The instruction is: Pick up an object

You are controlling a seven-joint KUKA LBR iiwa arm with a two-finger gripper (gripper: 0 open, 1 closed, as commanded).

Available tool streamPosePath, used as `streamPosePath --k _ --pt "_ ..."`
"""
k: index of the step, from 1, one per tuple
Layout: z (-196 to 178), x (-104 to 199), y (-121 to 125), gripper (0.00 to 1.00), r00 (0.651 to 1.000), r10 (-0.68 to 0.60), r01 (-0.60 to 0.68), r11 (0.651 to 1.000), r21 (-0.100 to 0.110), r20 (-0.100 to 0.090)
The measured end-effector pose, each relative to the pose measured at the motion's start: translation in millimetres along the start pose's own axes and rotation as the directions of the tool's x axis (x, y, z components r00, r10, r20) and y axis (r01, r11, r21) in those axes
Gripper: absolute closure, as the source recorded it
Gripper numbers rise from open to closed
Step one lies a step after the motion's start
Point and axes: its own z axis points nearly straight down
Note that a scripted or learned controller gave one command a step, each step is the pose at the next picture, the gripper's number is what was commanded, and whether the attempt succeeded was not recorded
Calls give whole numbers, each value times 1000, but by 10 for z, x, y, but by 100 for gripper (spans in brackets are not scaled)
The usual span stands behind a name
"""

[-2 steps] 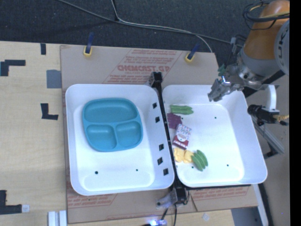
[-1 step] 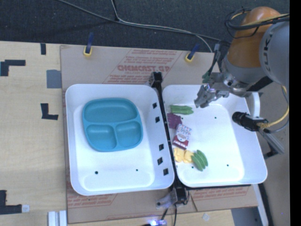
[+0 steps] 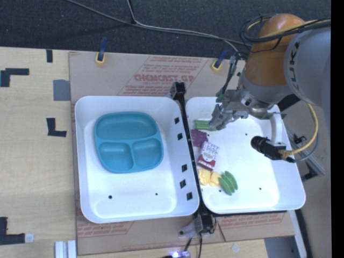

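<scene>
1. White plastic, two shallow bins side by side on the bench. The left bin (image 3: 88,198) carries a teal divided plate (image 3: 129,142); the right bin (image 3: 269,192) carries the small items.
2. Along the right bin's left wall, from the far end toward the near end: a pale green piece (image 3: 202,125), a purple piece (image 3: 198,138), a red-and-white packet (image 3: 208,155), a yellow piece (image 3: 208,177), and a dark green ridged item (image 3: 228,182) touching the yellow one.
3. Arm reaches in from the right. The gripper (image 3: 219,119) is low over the far left corner of the right bin, tip just beside the pale green piece, possibly touching it.
4. Fingers: cannot tell whether spread or closed; they blur into the wrist hardware. Nothing visibly between them.
5. Judged step: closing in on the pale green piece, grasp not yet made.
6. To do it well, straddle the piece squarely and keep clear of the bin wall. The purple piece lies close and could be nudged or caught too.
</scene>
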Motion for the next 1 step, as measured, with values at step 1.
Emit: streamPosePath --k 1 --pt "71 415 -122 100 1000 1 -1 1000 0 1"
